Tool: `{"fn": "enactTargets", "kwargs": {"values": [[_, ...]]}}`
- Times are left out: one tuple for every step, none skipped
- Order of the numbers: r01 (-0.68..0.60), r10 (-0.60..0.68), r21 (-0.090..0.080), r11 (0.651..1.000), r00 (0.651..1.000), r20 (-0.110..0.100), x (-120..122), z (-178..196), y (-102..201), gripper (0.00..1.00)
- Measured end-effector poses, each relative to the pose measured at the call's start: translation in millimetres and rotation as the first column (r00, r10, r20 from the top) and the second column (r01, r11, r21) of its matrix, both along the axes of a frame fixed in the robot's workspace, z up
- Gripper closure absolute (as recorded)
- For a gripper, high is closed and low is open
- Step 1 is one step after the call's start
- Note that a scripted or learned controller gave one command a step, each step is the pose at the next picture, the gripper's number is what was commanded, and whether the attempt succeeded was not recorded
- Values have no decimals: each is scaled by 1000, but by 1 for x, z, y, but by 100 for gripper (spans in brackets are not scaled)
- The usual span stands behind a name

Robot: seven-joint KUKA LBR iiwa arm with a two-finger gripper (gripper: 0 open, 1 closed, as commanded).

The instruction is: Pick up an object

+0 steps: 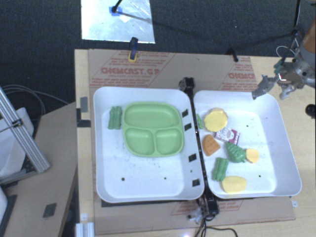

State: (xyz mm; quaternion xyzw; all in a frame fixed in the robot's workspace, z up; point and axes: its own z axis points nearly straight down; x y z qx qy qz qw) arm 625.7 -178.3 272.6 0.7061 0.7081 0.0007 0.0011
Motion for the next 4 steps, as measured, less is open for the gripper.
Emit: {"fn": "enactTargets", "kwargs": {"values": [[5, -5, 3, 1000, 1000, -13, -58, -103, -13, 0], [4, -4, 3, 1000, 1000, 3, -72, -188, -7, 0], [-2, 2, 2, 1000, 1000, -2, -99, -188, 32, 0], [0, 0, 0, 1000, 1000, 2, -97, -177, 29, 100]]}}
